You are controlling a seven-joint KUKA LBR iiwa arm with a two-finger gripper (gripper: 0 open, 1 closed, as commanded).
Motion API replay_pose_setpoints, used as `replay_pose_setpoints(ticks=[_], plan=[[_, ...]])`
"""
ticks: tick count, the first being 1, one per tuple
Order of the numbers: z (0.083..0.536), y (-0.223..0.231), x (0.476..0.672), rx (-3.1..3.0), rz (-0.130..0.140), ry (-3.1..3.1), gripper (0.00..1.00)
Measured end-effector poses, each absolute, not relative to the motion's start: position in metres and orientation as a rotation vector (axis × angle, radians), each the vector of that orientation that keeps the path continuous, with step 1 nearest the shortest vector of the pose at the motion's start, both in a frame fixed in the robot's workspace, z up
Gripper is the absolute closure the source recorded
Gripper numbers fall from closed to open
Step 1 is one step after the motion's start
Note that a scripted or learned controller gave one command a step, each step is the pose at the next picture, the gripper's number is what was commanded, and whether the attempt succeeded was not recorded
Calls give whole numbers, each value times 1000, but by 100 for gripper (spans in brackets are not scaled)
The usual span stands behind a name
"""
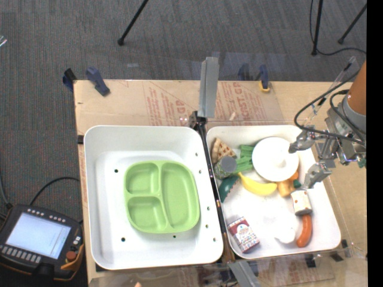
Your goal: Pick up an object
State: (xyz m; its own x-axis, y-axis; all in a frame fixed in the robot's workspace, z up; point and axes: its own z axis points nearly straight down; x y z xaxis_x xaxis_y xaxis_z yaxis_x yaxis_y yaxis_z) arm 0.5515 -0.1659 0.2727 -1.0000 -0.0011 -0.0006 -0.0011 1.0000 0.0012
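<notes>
My two-finger gripper (308,160) hangs over the right edge of the right shallow white bin (335,220), its fingers spread wide with nothing between them: one fingertip sits near the rim of the round white plate (274,158), the other just above the small white-and-dark block (302,202). Directly below that block lies an orange-red sausage-shaped toy (304,232), beside a flat white piece (286,233). Left of my fingers, a yellow banana (257,185) lies under the plate's lower edge, with a small orange item (286,188) touching its right end. Further left are green leafy pieces (244,154), a tan waffle-patterned wedge (222,149) and a dark green item (227,187). A red-and-white carton (243,234) rests near the bin's front left corner. The left shallow white bin (102,160) holds a light green three-compartment plastic tray (161,197).
</notes>
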Motion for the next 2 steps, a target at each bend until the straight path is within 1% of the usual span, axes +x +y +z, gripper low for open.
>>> replay_pose_setpoints(ticks=[1,2], plan=[[107,-133,523,-144,9,3152,0],[90,-95,603,-217,-7,3126,0]])
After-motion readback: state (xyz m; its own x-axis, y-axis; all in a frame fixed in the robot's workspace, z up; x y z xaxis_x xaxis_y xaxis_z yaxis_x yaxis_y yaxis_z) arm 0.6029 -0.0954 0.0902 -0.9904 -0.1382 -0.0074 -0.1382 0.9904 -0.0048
